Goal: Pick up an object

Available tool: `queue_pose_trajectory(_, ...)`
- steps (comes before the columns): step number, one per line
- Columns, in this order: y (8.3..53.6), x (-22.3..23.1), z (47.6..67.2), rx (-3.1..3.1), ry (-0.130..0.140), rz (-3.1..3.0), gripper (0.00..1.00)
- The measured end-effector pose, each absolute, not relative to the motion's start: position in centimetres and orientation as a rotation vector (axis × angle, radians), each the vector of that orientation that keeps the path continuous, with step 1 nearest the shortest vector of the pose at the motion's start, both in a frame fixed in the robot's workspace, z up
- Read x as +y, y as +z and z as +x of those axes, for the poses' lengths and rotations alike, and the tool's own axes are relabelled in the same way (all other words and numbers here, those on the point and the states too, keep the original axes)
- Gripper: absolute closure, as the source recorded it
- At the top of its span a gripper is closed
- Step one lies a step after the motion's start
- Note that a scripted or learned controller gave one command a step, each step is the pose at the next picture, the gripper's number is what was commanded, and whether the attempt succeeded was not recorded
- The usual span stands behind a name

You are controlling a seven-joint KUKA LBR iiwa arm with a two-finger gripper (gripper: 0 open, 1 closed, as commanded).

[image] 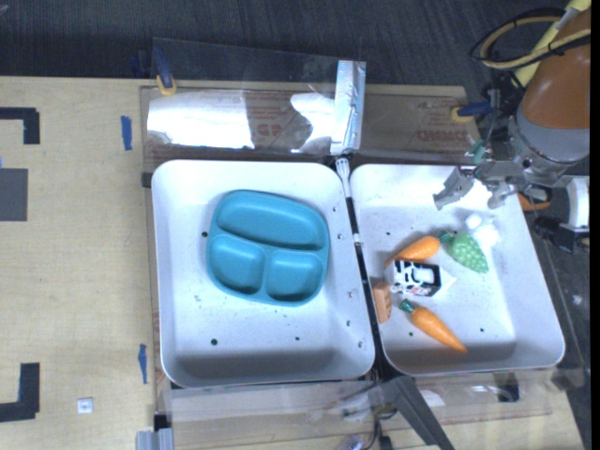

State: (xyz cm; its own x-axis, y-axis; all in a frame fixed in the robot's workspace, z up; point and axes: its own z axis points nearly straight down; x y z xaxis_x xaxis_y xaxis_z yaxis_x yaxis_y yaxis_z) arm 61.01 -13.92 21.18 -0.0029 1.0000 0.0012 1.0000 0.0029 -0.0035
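Reaching in from the right, the grey arm (553, 111) with its orange band holds its claw (476, 187) above the far part of the right bin (534, 322), with its two fingers spread apart and nothing between them. One finger (453, 188) points down and left toward the bin floor, and the other sits just right of it near a small white piece (475, 221) lying on the bin floor. Below the claw, near the middle of the right bin, a cluster of toys lies close together: an orange carrot (419, 247) angled toward the upper right, a green leafy vegetable (466, 250) just beside it to the right, a black and white toy (416, 277) just below the carrot, and a second carrot (436, 326) slanting down to the right, its green top touching the black and white toy. A small orange piece (382, 301) rests against the bin's left wall. The left bin (178, 279) holds a blue divided plate (267, 246) lying flat near its centre. Both bins sit side by side on the pale wooden counter (70, 279), with a clear plastic sheet (253, 111) standing behind the left one.
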Motion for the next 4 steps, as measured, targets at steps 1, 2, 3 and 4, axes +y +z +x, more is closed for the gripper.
queue_pose_trajectory(1,11.5,-20.4,61.7,-2.495,0.002,-1.902,0.0)
queue_pose_trajectory(2,13.8,-22.1,63.1,-2.342,-0.006,-2.097,0.0)
queue_pose_trajectory(3,8.6,-19.7,56.8,-2.429,-0.005,-1.999,0.0)
queue_pose_trajectory(4,8.6,-18.1,53.0,-2.656,-0.005,-1.69,0.0)
